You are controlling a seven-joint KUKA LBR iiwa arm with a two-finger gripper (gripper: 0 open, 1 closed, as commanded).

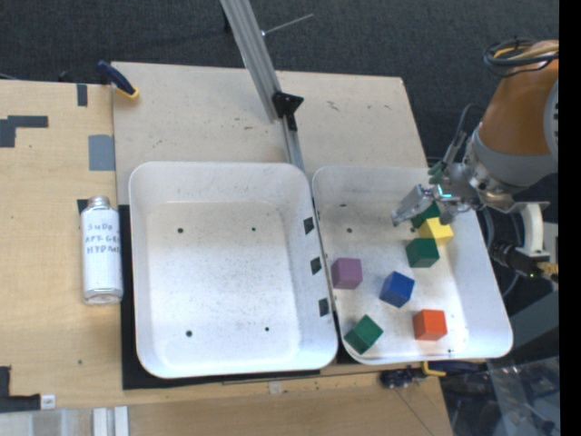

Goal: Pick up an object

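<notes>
A robotics lab or test bench, by the look of it. A pale plywood bench top (236, 98) sits over dark carpet-like flooring (109, 12), with two shallow white bins (145, 189) side by side at the centre. At three o'clock, an industrial arm (517, 125) with an orange band reaches in. An aluminium rail (254, 44) slants down from twelve o'clock. At nine o'clock a white spray can (101, 248) lies on the bench, with grey tape patches (102, 153) above it.
</notes>
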